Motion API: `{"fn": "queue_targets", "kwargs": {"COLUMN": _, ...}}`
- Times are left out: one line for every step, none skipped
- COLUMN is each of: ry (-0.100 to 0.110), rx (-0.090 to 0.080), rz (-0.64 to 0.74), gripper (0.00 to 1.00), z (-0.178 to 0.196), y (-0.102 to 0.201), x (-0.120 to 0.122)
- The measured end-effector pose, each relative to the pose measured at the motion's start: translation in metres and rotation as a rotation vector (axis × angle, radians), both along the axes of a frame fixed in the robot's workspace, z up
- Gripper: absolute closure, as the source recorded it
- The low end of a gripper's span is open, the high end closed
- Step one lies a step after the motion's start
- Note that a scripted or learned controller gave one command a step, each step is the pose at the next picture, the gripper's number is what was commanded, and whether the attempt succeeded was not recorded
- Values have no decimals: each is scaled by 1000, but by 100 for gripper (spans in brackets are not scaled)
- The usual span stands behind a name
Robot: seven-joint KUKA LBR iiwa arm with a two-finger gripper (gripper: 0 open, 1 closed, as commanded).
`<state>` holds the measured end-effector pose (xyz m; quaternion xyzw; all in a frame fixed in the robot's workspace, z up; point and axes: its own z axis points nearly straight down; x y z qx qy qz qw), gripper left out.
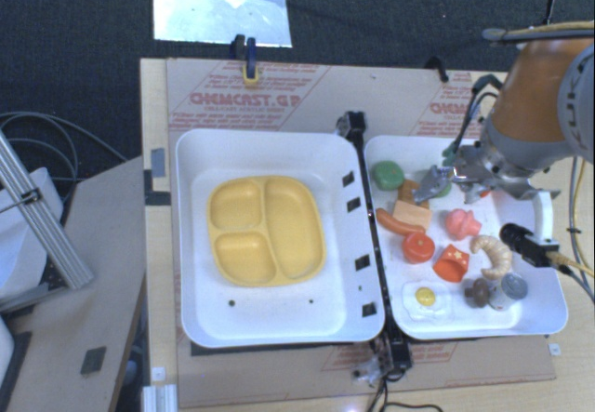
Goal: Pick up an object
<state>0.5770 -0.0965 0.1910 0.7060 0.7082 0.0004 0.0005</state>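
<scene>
The right bin [548,312] holds several toy foods. A green round piece [387,175] lies at its far left, with a tan block [412,213] and an orange sausage [398,224] just in front of it. A red tomato [418,247], a pink piece [460,222], a red-orange piece [452,263], a pale croissant-like piece [493,253], a fried egg [425,299], a brown lump [479,291] and a grey piece [511,287] fill the rest. My gripper [435,183] hangs over the far part of this bin, between the green piece and the tan block.
The left bin [200,308] holds a yellow divided plate [266,229]. A black rail with clips [363,206] separates the two bins. The arm's orange band [544,94] looms over the right bin's far right corner.
</scene>
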Motion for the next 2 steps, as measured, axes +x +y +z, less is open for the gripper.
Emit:
{"fn": "queue_targets", "kwargs": {"ry": 3, "rx": 1, "rz": -3, "gripper": 0, "z": -111, "y": -1, "x": -45}}
{"fn": "queue_targets", "kwargs": {"ry": -2, "rx": -1, "rz": -2, "gripper": 100, "z": -96, "y": -1, "x": -42}}
